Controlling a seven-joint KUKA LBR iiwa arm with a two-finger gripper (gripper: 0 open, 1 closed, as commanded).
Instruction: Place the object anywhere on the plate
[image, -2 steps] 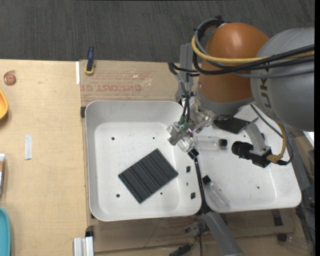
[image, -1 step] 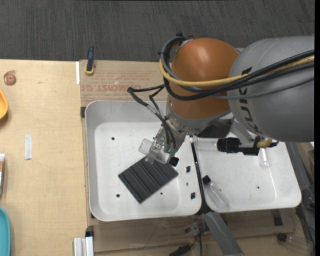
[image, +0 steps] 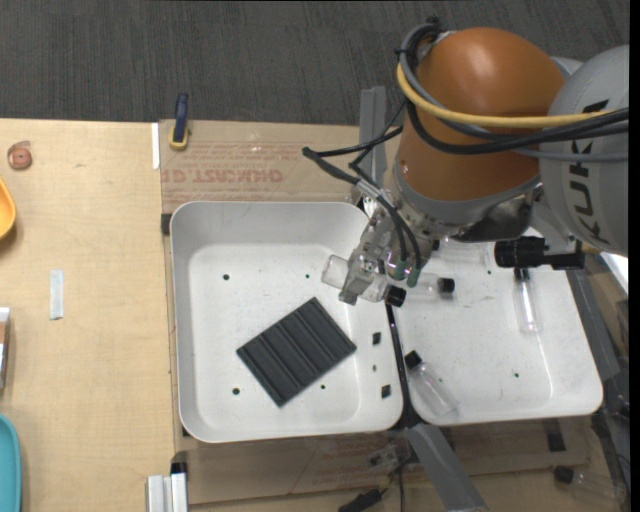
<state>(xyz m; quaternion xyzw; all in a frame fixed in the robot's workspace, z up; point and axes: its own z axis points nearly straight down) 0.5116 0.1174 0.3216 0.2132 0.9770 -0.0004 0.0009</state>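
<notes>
A dark grey ribbed rectangular plate lies flat and turned at an angle in the left bin, towards its front. My gripper hangs over the right side of that bin, just above and to the right of the plate's far corner. A pale translucent shape shows at the gripper's left tip; I cannot make out whether it is a held object or part of the gripper. The orange band and grey wrist hide what lies right behind the gripper.
The right bin holds a clear tube, a clear bottle-like piece with a black cap near the front left, and a small black item. Cables hang around the wrist. A cardboard sheet lies behind the bins.
</notes>
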